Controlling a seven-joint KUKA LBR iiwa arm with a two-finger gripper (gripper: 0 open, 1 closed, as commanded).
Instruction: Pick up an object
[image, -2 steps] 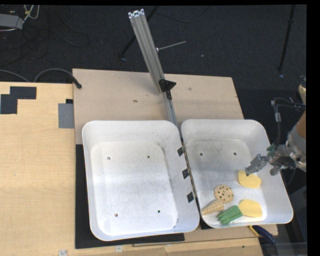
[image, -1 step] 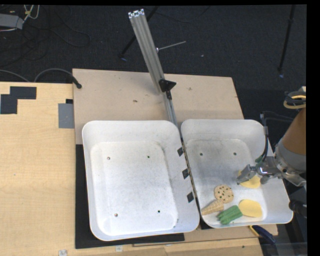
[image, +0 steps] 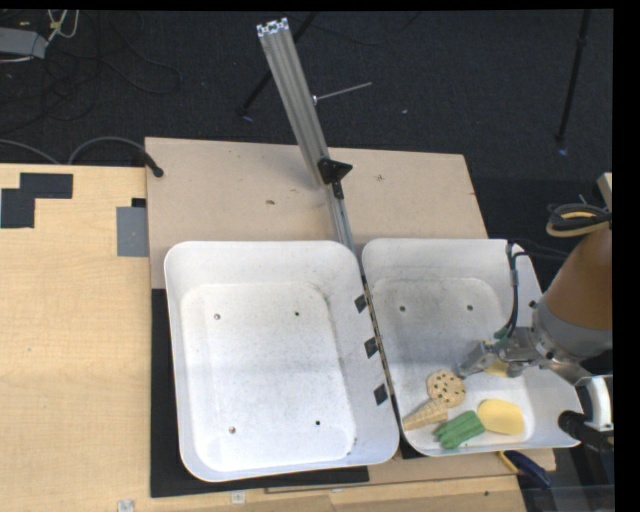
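My gripper (image: 487, 360) reaches in from the right and sits low over the right bin (image: 440, 270), near its lower right part. Just left of and below it lies a round speckled cookie-like piece (image: 446, 386), with a tan cone-shaped piece (image: 426, 412) beside that. A yellow piece (image: 503, 417) and a green piece (image: 459, 430) rest by the bin's front rim, below the gripper. A small yellowish patch shows at the gripper's tip, too unclear to name. Nothing is visibly lifted.
The left bin (image: 260, 360) adjoins the right one along a divider with black clips (image: 371, 345). A slanted metal rail (image: 300, 110) rises behind the bins. The arm's orange band (image: 585, 285) hangs over the right bin's right rim.
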